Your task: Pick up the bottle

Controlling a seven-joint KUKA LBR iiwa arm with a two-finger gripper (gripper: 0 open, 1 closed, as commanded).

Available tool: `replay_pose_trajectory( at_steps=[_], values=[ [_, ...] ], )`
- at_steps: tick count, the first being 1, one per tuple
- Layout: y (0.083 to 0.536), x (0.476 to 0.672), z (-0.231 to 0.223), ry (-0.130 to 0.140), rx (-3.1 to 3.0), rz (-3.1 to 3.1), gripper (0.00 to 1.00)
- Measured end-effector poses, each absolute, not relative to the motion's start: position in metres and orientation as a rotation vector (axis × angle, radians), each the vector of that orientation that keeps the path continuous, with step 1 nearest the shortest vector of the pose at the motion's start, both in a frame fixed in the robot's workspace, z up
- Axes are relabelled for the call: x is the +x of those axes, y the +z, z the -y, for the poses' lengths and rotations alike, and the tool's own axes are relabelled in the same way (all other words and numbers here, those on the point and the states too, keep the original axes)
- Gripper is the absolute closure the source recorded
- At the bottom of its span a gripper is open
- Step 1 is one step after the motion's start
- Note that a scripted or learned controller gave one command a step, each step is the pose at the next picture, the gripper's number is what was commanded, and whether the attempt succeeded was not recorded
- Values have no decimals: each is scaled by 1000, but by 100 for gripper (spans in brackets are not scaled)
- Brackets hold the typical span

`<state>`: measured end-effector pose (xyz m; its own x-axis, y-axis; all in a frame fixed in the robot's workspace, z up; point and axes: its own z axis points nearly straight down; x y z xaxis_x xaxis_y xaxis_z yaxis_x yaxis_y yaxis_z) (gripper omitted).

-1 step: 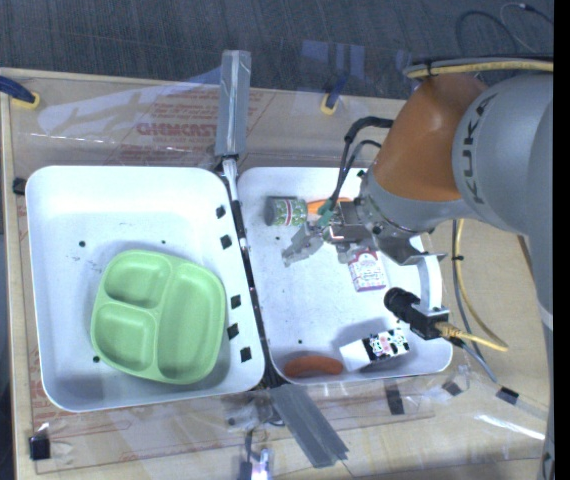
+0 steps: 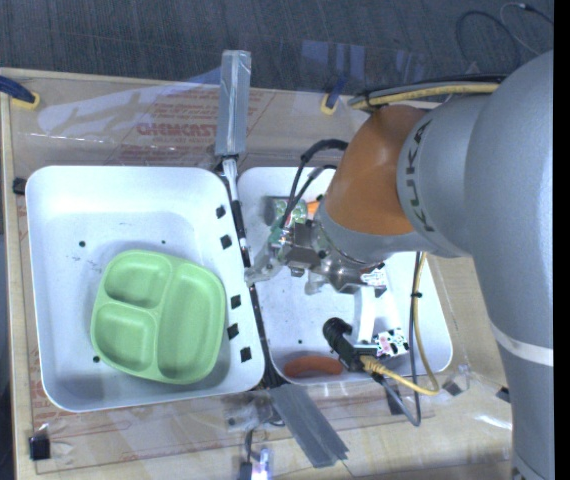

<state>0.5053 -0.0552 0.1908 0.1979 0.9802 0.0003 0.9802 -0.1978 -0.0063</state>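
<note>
**End effector low in the right bin, bottle not clearly seen**

A blue clamp (image 2: 11, 90) grips the far left corner of the worktop (image 2: 12, 298). A clear sheet with red lettering (image 2: 155, 118) lies along the worktop's far edge.

The left bin (image 2: 70, 218) holds a green plate (image 2: 160, 316) with three compartments. The plate lies toward the bin's near right corner, and its right rim is close to the wall shared with the other bin. Small black clips (image 2: 235, 303) sit in a row along that shared wall. A grey post (image 2: 235, 98) stands at the far end of the wall.

In the right bin (image 2: 300, 313), the end effector (image 2: 277, 246) is down near the left wall, about midway along it. Whether it is spread or pressed together cannot be told, and nothing can be seen pinched in it.

Just beyond it, toward the bin's far edge, a small green and orange thing (image 2: 295, 208) peeks out from under the wrist. It is mostly hidden, so I cannot tell whether it is the bottle. A reddish-brown, sausage-shaped thing (image 2: 311, 366) lies along the bin's near edge, well apart from the end effector.

The arm (image 2: 475, 178), with its orange band (image 2: 375, 173), covers most of the bin's right half.
</note>
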Motion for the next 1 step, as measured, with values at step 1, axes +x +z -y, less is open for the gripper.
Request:
replay_pose_trajectory(
  at_steps=[1],
  values=[
    [190, 476, -7, 9, -2597, 1758, 0]
  ],
)
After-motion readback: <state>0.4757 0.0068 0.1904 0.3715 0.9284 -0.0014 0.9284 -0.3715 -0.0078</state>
